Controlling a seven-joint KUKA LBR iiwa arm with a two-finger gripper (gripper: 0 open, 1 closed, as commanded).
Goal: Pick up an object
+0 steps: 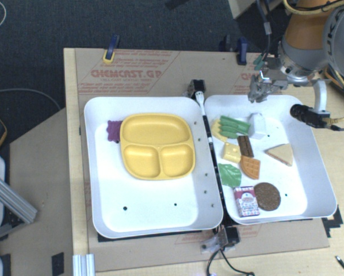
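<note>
Purple, a small piece (113, 130) lies at the far left of the left bin (155, 209), touching the left edge of a yellow divided tray (157, 145) that sits in that bin's upper half. Both bins rest on the table (132, 68). In the right bin (310, 180), from left to right, come a green leaf (229, 174) low down, a bunch of green beans (234, 125) above it and a pale yellow block (232, 152) between the two. Next come a dark brown bar (245, 146), an orange waffle-like piece (251, 167) and a red-and-white packet (247, 202) near the lower rim. A white piece (257, 125) sits just right of the beans, directly below the claw (259, 94), which hangs over the bin's upper rim, apart from it. Whether the claw is released or clenched I cannot tell; nothing visible is in it. Further right lie a round brown cookie (267, 195) and a tan wedge (280, 153).
</note>
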